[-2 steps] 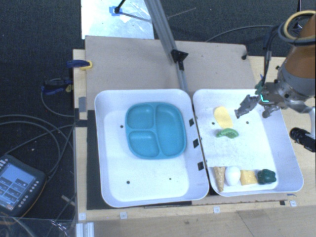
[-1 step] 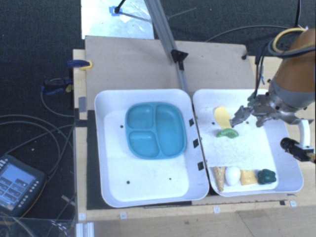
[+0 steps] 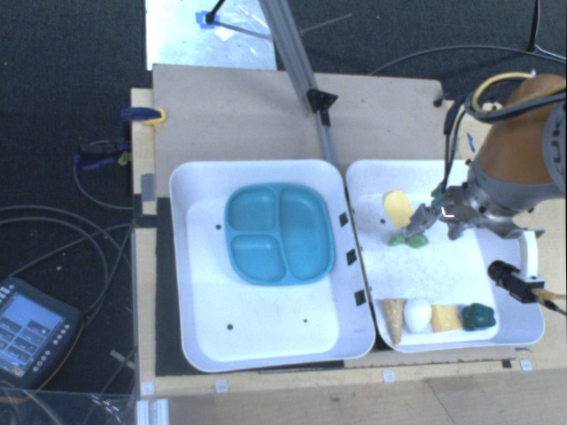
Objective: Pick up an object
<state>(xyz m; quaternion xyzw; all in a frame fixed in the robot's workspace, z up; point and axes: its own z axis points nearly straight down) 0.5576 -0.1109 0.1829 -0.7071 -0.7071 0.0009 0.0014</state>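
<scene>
Far to the left of the claw (image 3: 431, 216) sits a smooth blue plate (image 3: 279, 234) with three parts, in the left bin (image 3: 204, 326). It looks like hard plastic. Just left of the claw, in the right bin (image 3: 523, 330), are a round yellow toy (image 3: 398, 207) and a small green leafy thing (image 3: 410, 236). The claw tips are down at the green thing, but I cannot tell if they are spread or pinching. It is small and floppy, so it could slip out. Below the claw sit a cone (image 3: 392, 319), a white egg (image 3: 417, 314), a yellow block (image 3: 447, 318) and a dark green lump (image 3: 478, 316), all in a row
</scene>
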